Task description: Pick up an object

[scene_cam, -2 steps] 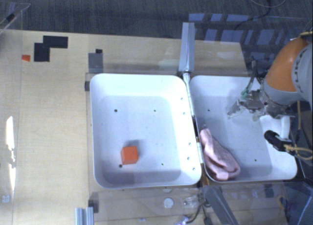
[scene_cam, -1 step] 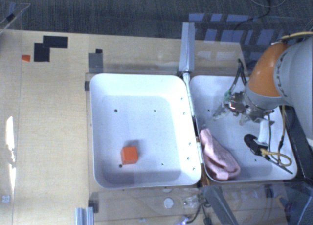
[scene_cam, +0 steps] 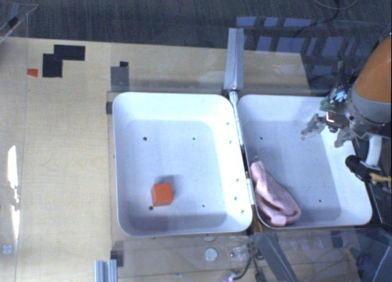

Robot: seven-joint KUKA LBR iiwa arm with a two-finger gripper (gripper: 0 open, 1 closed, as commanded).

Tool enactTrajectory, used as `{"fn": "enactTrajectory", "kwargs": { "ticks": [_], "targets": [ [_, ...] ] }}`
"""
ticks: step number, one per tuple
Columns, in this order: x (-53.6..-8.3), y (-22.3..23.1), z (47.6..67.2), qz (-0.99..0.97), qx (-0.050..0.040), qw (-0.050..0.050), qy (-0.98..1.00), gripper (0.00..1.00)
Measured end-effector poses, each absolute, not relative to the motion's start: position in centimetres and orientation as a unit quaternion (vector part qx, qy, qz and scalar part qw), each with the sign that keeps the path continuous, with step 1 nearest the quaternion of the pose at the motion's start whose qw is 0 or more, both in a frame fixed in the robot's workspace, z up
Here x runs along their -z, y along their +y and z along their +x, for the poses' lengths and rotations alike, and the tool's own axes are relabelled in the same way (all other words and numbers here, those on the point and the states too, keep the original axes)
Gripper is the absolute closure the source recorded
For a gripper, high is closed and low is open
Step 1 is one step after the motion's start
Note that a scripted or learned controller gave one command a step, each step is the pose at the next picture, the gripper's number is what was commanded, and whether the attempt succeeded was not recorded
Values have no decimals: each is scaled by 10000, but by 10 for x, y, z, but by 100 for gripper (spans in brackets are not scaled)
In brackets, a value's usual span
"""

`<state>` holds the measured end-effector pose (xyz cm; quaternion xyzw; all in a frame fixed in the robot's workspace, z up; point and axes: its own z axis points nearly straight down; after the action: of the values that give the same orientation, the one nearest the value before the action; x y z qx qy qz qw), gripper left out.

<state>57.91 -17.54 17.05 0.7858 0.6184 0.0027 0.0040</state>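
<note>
An orange block [scene_cam: 162, 194] lies in the left bin [scene_cam: 131, 115]; a pink cloth [scene_cam: 273, 195] lies in the right bin [scene_cam: 275, 108], with the gripper [scene_cam: 326, 125] at right.

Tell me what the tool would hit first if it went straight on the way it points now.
The tool hangs at the right bin's right side and seems to point down and leftward. It would probably meet that bin's bare white floor first, well short of the pink cloth. Depth is unclear.
</note>
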Motion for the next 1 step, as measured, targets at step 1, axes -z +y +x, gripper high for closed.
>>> {"fn": "enactTrajectory", "kwargs": {
  "ticks": [1],
  "targets": [
    [-214, -184, 516, 7285, -21, 40, 6851, 0]
  ]
}}
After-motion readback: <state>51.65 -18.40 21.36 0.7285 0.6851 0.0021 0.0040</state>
